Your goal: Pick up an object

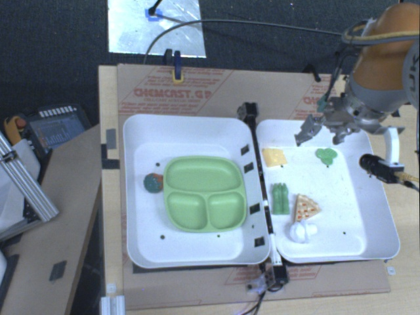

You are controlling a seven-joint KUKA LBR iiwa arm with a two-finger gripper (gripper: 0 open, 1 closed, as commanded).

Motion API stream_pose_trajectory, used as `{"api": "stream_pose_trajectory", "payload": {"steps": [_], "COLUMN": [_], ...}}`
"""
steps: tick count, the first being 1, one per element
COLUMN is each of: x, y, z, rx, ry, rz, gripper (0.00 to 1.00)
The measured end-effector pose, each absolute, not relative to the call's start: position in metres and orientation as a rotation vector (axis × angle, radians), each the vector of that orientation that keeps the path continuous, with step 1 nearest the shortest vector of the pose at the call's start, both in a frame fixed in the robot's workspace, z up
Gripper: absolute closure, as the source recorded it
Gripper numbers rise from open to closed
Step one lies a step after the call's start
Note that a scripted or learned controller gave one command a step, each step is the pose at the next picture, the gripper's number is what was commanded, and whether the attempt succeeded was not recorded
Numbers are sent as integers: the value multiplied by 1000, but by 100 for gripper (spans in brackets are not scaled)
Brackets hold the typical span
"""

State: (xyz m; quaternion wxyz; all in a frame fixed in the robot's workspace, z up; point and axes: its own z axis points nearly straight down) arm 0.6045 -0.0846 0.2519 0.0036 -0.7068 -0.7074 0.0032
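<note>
Fingers of the gripper [323, 134] hang spread and empty just above the small green toy [325, 155] in the right bin [377, 241]; it looks light, stiff and low, probably best pinched across its narrow middle.

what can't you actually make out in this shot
- Small teal-and-brown object, camera view: too small and partly hidden by the green divided tray.
- Small white object below the pizza-slice toy: too blurred to identify.
- Grey arm: cut off by the right edge.
</note>
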Motion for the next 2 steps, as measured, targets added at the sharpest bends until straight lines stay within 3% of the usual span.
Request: {"api": "stream_pose_trajectory", "payload": {"steps": [1,2], "x": [607,613], "y": [-84,-88], "z": [258,199], "rx": [-2219,-2220], "ry": [-2225,-2222], "rz": [-1,2], "gripper": [0,0]}}
